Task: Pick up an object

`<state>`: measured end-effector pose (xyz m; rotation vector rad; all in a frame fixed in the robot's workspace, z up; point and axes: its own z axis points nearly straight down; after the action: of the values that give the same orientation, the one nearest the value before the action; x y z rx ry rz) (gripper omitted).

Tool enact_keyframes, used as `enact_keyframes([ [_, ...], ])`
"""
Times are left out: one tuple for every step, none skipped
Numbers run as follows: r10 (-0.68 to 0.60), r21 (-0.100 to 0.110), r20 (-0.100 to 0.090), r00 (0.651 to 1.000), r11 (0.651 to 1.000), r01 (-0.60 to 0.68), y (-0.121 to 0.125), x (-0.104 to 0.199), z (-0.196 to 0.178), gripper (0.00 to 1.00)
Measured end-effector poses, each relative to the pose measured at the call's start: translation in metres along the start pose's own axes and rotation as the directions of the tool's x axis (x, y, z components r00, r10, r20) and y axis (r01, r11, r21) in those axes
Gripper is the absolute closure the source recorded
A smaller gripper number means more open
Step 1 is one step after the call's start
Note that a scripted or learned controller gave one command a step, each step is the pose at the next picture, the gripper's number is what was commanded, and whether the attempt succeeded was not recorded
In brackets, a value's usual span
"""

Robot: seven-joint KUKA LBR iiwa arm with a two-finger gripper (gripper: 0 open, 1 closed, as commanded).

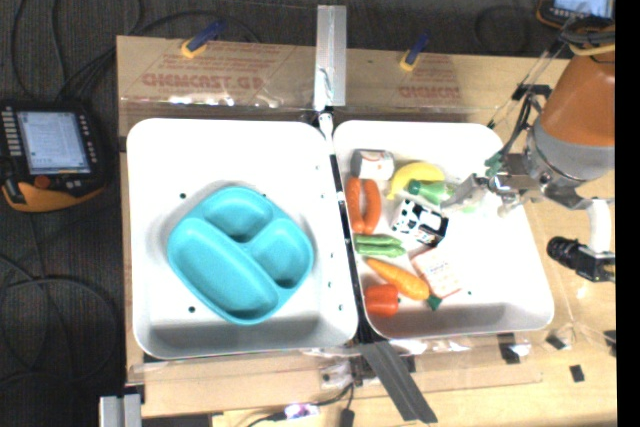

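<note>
A: Entry, overhead camera. Left bin [150,165]: one blue divided plate [240,253], lying roughly in the middle, tilted diagonally to the bin walls.

B: Right bin [520,275]?

A: Objects clustered in its left half. Along the divider side: a small white cup or carton [372,162] at top, an orange sausage-shaped piece [362,203] below it, then a green bean pod [380,246], a carrot [402,277] lying diagonally, and a red-orange pepper [381,299] nearest the front wall. A banana [415,176] sits near the upper middle, a black-and-white patterned block [419,220] just below it, and a small white card with red print [440,273] touching the carrot's tip.

B: Arm position?

A: Arm enters from the right, orange band [590,100] above the bin's right edge. Gripper [466,192] is low over the right bin, just right of the banana and the patterned block.

B: Finger state? Holding anything?

A: Cannot tell. The tool end is small and blurred against the white floor; possibly touching the banana's right end, but the view does not settle it. No object is clearly seen between the fingers.

B: Noted. All pickable items lie in the right bin.
</note>
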<state>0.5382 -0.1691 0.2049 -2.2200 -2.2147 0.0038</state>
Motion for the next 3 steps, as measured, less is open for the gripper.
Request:
enact_keyframes([
  [-0.051,0.001,0.000,0.999,0.999,0.051,-0.014,0.034,0.079,0.00],
  [-0.039,-0.013,0.005,0.999,0.999,0.039,0.032,0.043,0.117,0.00],
  [0.014,-0.013,0.007,1.000,1.000,-0.013,0.097,0.051,0.117,0.00],
])
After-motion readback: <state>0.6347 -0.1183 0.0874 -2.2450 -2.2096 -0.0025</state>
